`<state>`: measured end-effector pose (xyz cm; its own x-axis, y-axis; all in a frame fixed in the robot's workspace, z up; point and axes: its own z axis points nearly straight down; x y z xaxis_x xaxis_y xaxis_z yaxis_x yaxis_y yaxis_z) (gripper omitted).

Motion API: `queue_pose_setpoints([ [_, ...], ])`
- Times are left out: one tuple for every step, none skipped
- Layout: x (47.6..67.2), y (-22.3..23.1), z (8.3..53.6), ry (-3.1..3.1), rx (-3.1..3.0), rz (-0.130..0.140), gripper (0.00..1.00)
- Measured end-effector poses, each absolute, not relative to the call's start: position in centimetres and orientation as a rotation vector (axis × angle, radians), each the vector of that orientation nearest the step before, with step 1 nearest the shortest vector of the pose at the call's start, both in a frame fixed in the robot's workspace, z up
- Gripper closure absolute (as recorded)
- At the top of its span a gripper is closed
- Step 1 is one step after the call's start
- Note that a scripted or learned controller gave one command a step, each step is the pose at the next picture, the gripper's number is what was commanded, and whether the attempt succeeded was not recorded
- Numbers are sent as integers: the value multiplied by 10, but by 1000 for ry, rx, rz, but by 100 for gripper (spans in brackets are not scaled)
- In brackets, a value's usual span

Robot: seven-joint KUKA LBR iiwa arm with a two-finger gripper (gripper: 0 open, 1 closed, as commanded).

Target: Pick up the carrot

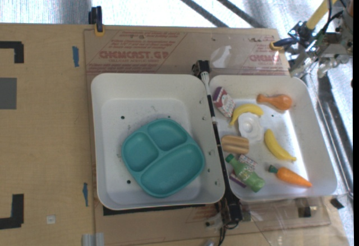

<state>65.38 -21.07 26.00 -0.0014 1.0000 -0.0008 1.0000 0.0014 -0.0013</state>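
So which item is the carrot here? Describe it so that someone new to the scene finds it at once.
Look in the right bin, the one full of toy food, beside the bin holding the teal plate. The carrot lies in its near right corner, just below a banana. It is the orange, tapered piece with a green stub; the other orange item, the drumstick, lies at the far side.

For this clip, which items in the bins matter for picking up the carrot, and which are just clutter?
Belongs to the job:
carrot, near corner of the right bin

Just lying about:
teal divided plate in the left bin
two bananas
chicken drumstick
green bottle
hot dog bun
small white cup
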Motion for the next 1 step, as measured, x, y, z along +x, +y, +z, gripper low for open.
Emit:
queue_pose_setpoints([
  [669, -223, 363, -2301, -2158, -6, 0],
])
